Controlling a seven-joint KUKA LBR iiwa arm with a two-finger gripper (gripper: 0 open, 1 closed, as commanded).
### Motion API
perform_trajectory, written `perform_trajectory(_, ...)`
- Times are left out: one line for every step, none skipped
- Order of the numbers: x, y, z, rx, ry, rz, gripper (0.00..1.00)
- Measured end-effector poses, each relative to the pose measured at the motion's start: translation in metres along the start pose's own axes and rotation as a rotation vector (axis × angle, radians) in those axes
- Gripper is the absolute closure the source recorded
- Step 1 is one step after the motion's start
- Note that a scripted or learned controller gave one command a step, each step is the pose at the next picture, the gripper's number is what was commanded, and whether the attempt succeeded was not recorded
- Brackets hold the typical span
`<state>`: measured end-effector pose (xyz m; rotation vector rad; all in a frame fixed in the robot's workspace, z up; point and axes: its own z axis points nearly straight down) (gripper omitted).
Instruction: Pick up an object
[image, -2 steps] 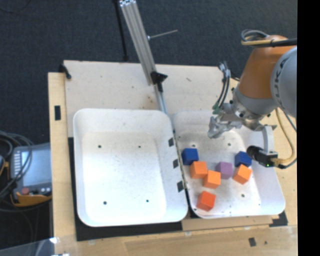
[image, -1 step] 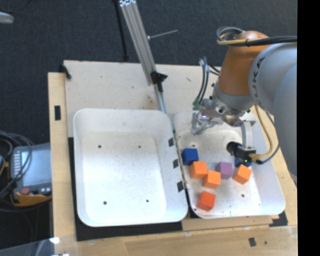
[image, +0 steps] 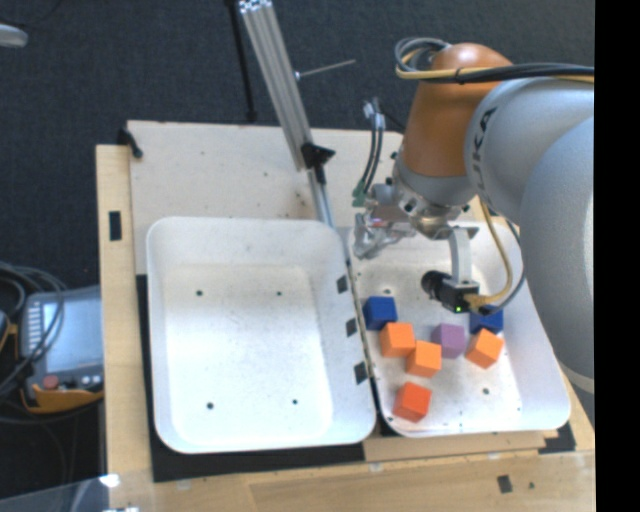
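Gripper (image: 372, 240): it hangs off the grey arm with the orange band (image: 450, 110), at the far-left corner of the right-hand shallow white bin (image: 535, 400), close to the rim it shares with the left-hand shallow white bin (image: 250, 330). Metal parts and cabling crowd the wrist, so I cannot tell how wide the hand stands, and I make out nothing gripped in it.

No readable writing or brand mark shows on the arm, the bins or the blocks.

Below the hand, toward the camera, small foam-like cubes lie loose on the right bin's floor. Nearest is a blue cube (image: 380, 311), just below the hand. An orange cube (image: 398, 339) touches its lower edge, and a second orange cube (image: 425, 358) sits just beyond that. A purple cube (image: 452, 339) lies beside them, away from the shared rim. Further out are another orange cube (image: 485, 348) and a second blue cube (image: 489, 320), partly hidden by a black fitting. A red-orange cube (image: 412, 401) lies farthest from the hand, nearest the camera.
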<state>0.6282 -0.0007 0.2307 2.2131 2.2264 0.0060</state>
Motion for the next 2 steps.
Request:
perform_trajectory(0.051,0.021,-0.013,0.0,0.001,-0.002,1.0)
perform_trajectory(0.096,0.039,0.003,0.003,-0.002,0.0,1.0)
